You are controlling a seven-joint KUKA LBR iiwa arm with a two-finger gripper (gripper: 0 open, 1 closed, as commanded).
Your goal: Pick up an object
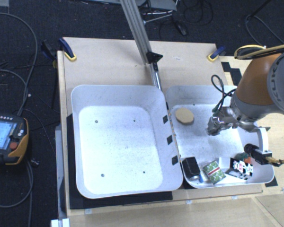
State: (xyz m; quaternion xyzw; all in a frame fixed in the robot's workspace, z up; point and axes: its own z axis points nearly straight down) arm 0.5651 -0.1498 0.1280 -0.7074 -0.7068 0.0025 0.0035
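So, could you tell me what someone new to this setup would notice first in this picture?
Probably the grey arm with its orange band, reaching in from the right, its hand over the right bin. Next, that bin's contents: a round tan disc near its back left, and a black block, a green packet and a black-and-white item along its front edge.

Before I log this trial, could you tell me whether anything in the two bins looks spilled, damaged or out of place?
Nothing stands out. The round tan disc lies flat in the right white bin; a black block, green packet and patterned item crowd its near edge, all inside.
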